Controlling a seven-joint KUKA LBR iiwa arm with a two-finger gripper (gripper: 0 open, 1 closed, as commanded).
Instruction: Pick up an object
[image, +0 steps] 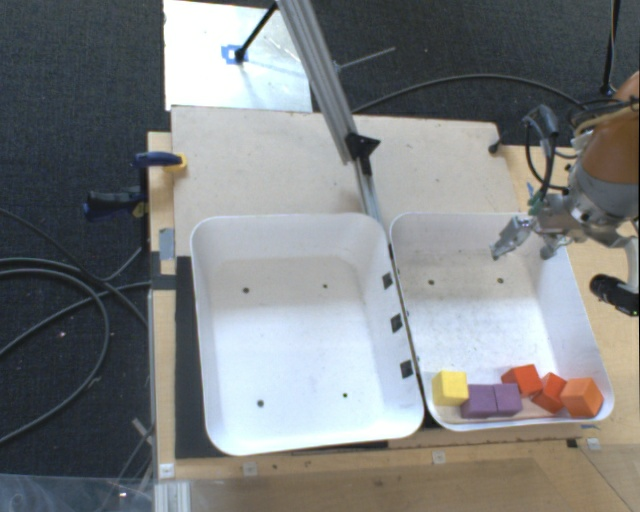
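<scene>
Coloured blocks lay along the right bin's near wall while the claw hung well apart above, fingers spread, gripping nothing.

A blue clamp grips the surface at its left edge; black cables loop on the dark carpet left of it.

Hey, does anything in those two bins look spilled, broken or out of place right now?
Nothing looks spilled or damaged. The blocks all sit crowded along the near edge of the right bin: a yellow block, a purple block and orange blocks, touching one another. The gripper hangs over the bin's far end, well away from them.
</scene>
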